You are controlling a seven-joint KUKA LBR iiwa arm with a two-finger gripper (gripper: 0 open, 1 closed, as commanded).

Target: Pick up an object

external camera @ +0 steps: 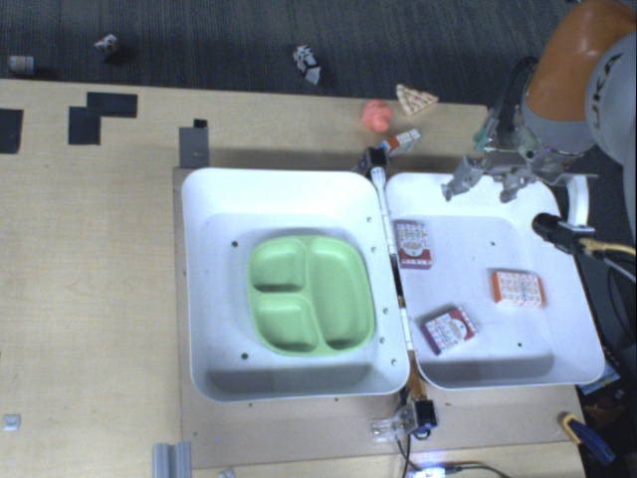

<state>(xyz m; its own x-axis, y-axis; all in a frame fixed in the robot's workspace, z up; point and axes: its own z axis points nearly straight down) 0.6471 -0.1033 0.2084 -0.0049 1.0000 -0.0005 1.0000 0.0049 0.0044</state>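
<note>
Lying well below the claw [490, 180]: orange packet [517, 288].

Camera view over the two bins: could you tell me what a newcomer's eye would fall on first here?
Most striking is the green divided tray lying in the middle of the left bin. Next comes the arm's orange band at the upper right, with the gripper hanging over the right bin's far edge. In that bin lie three small packets, well apart.

You look down from one fixed camera above the bench [90, 297], angled at a slant, both white bins [199, 267] in frame, arm [582, 58] entering from your right, floor along top.
</note>
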